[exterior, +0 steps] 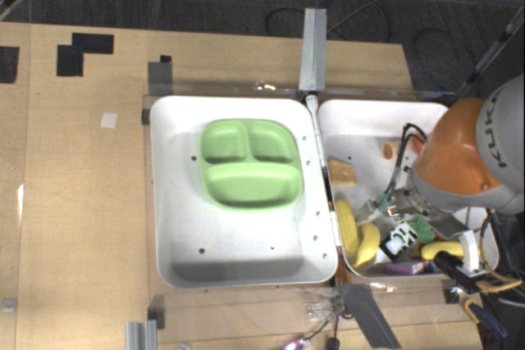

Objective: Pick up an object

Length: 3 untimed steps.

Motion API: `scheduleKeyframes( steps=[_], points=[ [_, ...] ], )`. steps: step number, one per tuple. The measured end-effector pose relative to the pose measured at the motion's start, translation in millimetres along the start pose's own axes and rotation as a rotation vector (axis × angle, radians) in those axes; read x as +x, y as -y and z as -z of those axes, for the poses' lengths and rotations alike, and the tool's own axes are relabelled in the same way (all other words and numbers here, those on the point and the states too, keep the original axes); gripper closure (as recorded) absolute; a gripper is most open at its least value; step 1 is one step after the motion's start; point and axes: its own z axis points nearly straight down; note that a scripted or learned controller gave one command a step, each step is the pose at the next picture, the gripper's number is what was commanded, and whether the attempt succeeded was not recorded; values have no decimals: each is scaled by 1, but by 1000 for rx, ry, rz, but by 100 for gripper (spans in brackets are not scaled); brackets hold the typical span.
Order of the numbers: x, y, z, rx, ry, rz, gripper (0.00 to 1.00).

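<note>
Objects point(361, 238) lie cluttered in right bin point(361, 123); claw point(392, 207) sits low among them, its opening and hold indeterminable. Left bin point(176, 176) holds green tray point(250, 162).

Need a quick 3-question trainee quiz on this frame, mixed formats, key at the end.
1. True or false: the green divided plate lies in the left bin.
2. Which bin is the arm reaching into? A) left bin B) right bin C) neither
3. Fill in: against the right bin's left wall, beside the banana, lies a yellow ____.

Key
1. True.
2. B. The arm's wrist hangs over the clutter of small items in the right bin; whether the gripper holds anything cannot be told here.
3. Corn cob.
</note>
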Motion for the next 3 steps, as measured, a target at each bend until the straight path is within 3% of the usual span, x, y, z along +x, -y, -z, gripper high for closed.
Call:
scheduleKeyframes(
  steps=[1, 2, 3],
  points=[
    [-40, -71, -6, 19, -8, -785, 0],
    [-21, -35, 15, 28, -11, -466, 0],
    [-18, 1, -2, 5, -10, -218, 0]
  ],
)
